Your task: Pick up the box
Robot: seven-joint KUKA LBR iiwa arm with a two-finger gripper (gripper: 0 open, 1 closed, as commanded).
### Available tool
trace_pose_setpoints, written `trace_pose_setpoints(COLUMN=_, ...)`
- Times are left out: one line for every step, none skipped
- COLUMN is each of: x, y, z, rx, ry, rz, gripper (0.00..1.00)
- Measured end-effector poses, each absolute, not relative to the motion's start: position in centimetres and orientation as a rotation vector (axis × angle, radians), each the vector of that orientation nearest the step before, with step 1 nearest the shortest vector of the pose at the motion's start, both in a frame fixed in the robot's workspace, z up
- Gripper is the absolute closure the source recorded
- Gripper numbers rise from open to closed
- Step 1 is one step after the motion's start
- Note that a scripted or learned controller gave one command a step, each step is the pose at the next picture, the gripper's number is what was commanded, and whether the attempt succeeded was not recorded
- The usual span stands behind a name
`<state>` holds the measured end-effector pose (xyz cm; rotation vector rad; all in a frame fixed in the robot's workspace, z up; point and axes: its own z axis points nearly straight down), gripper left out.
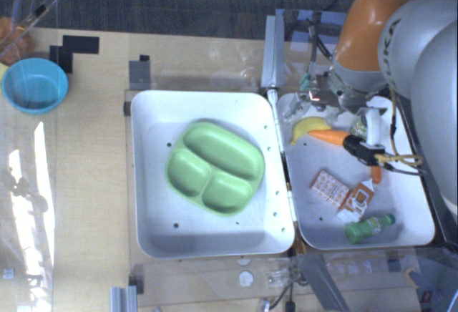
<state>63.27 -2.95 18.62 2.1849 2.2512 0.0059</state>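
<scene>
The box (329, 187) is a flat orange-and-white carton lying in the middle of the right bin (415, 228). A smaller orange-brown packet (360, 197) lies against its right side. My gripper (313, 97) hangs over the back left corner of the right bin, above a yellow fruit (306, 127) and well behind the box. Nothing shows in its grasp.
An orange carrot (330, 137) lies next to the yellow fruit. A green bottle (368, 227) rests near the right bin's front edge. The left bin (150, 225) holds a green divided plate (215, 166). A blue bowl (34, 85) stands on the bench at far left.
</scene>
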Motion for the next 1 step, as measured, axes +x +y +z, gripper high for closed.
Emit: trace_pose_setpoints(x=63.27, y=-2.95, z=18.62, rx=2.185, ry=2.251, rz=0.006, gripper=0.0)
